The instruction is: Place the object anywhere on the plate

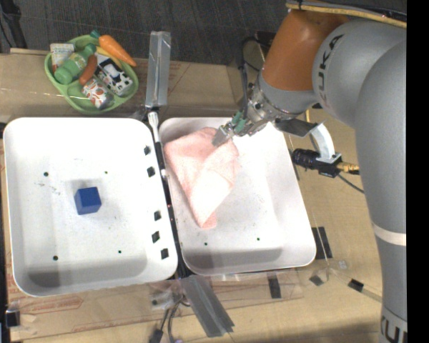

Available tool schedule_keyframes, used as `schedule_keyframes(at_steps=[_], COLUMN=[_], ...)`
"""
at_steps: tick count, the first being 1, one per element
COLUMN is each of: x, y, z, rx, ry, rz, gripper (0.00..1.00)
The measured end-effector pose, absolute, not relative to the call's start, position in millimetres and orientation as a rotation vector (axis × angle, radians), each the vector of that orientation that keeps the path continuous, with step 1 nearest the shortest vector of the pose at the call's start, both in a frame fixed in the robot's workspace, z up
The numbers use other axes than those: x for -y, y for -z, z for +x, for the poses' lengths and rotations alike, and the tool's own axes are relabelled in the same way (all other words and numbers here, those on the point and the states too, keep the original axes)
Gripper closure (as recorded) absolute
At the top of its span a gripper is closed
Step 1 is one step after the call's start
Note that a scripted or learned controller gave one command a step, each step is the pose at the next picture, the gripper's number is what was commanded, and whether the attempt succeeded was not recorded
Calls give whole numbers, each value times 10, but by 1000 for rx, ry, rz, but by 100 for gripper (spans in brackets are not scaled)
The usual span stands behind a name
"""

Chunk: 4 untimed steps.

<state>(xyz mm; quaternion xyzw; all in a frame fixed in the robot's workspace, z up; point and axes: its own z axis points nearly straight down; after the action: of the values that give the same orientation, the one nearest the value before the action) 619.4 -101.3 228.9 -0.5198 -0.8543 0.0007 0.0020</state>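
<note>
A pink cloth [204, 174] lies in the right white bin [286, 220], drawn up into a peak at its far right corner. My gripper [225, 135] is at that peak, shut on the cloth's corner, and the rest of the fabric trails down toward the bin's front left. A small blue cube [88, 199] sits alone on the floor of the left white bin [28, 163], well away from the gripper.
A green bowl [70, 98] of toy food, including a carrot and small cartons, stands on the bench behind the left bin. A grey metal bar [157, 66] rises behind the divide between the bins. The arm's cable connector [318, 159] overhangs the right bin's right rim.
</note>
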Motion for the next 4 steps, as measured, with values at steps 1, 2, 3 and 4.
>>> schedule_keyframes(at_steps=[1,2,3,4], x=[990,447,-28,-561], y=[-2304,-2273,-2354,-2347], z=[6198,6177,6104,6033], rx=[2688,2958,3107,3136], ry=[-2,-3,-2,-2], rz=[-1621,-1045,-427,7], gripper=[100,100,100,100])
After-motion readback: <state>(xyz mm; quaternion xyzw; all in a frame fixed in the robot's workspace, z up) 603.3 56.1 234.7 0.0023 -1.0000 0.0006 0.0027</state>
